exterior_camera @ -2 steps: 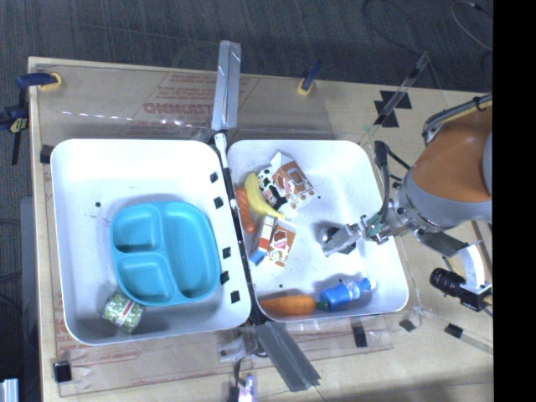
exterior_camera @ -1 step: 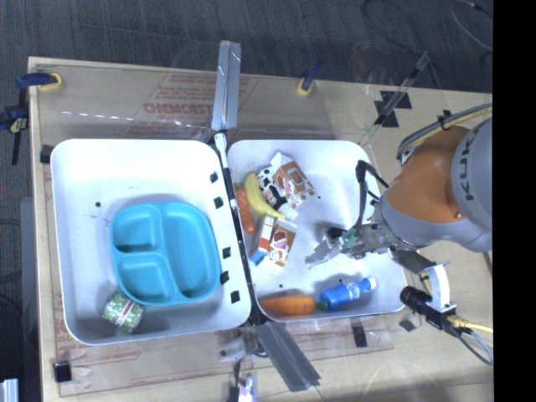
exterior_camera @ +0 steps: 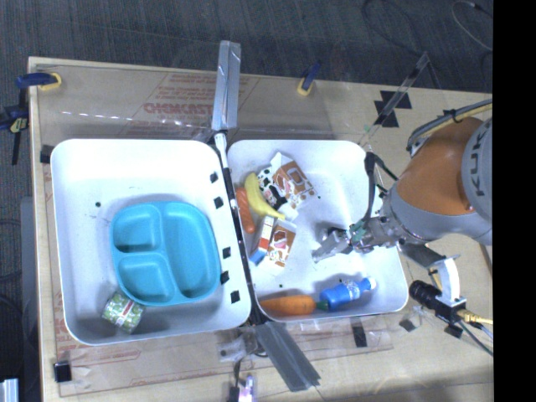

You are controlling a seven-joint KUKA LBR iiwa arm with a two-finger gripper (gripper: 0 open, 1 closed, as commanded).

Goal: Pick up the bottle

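Two shallow white bins on my desk: left bin has a blue sectioned plastic tray; in right bin, small blue plastic bottle lies at the near wall beside an orange carrot. Metal pincer hovers just above the bottle, nothing clamped; gap I cannot tell.

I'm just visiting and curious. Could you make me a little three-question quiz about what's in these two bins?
1. True or false: the blue bottle lies in the right bin.
2. What lies just left of the bottle: A) orange carrot, B) a spoon, C) a cup?
3. Which bin holds the blue divided tray?

Key: 1 true. 2 A. 3 the left bin.
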